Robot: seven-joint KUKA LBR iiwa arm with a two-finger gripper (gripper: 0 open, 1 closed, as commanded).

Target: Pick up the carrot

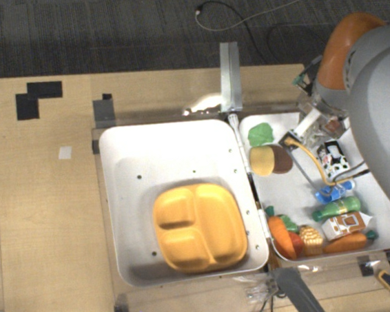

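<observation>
Orange carrot (281, 237) in right bin (388, 216) (front-left corner), long axis front-to-back, green end rearward, gripper state unclear.

Bright even overhead light, glare on bin rim (204, 106), slightly soft focus

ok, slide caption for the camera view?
Arm over the right bin of toy food, carrot at its near-left corner; yellow tray in the left bin.

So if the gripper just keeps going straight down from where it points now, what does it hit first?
Probably bare floor of the right bin. The gripper hangs over its upper middle. The carrot lies nearer the front left corner, off that line, though depth is hard to judge from above.
</observation>
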